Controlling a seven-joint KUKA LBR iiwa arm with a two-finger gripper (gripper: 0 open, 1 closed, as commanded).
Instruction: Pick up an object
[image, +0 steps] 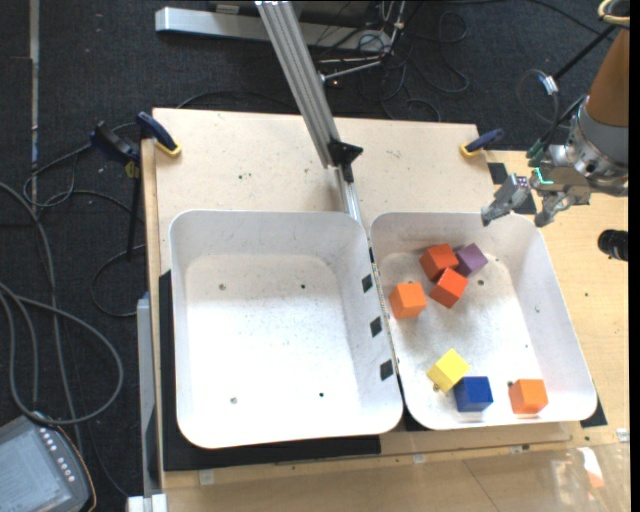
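Right bin (560, 310) holds seven cubes, all loose on floor. Upper cluster: orange-red cube (437, 260), purple cube (471, 259) just beside it on right, second orange-red cube (450, 287) below, tilted, touching or nearly touching both. Orange cube (407, 299) just left of cluster, near bin's left wall. Lower group: yellow cube (448, 369), blue cube (473, 393) touching its lower right, orange cube (528, 396) near, apart.

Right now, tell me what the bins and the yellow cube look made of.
Right bin: thin white plastic, probably; smooth moulded rim, rounded corners, speckled floor. Left bin looks the same. Yellow cube: matte, even colour, crisp edges; painted wood or foam, can't tell which.
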